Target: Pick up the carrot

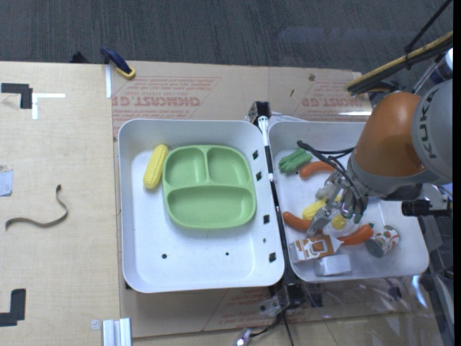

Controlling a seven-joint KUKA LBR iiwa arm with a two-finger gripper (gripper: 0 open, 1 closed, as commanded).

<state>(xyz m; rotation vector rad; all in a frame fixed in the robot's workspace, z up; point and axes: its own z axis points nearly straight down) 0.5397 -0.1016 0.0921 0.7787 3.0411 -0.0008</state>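
The KUKA arm's gripper (333, 209), its grip state impossible to tell, hovers over a carrot (297, 221) in the right bin (418, 265), apparently approaching; descent and closing come next.

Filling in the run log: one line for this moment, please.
gripper: low in right white bin | orange carrot: beside it, lying in bin | grasp: unconfirmed

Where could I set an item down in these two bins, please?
Left bin: bare floor below the green divided plate, toward the near wall. Right bin: crowded around the claw, with carrots, a carton and other pieces.
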